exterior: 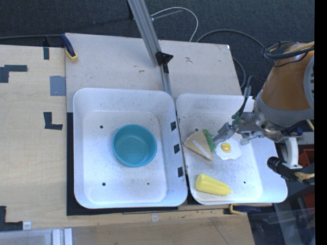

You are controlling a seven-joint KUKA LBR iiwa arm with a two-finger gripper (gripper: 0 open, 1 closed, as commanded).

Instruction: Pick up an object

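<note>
Hand (223, 133) low in right bin (250, 185) – sandwich wedge (199, 145) just left, fried egg (228, 150) just below, yellow corn (212, 185) further below.

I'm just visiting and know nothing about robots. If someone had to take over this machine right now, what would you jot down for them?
Gripper: low over the right bin, just above the sandwich wedge and the fried egg. I cannot tell whether it is open or shut, and nothing shows as held.
Things: sandwich wedge and fried egg lie mid-bin, close together; a yellow corn piece lies near the front edge. A blue bowl sits in the left bin.
Done: arm has reached the objects.
Left: grasp one and lift it.
</note>
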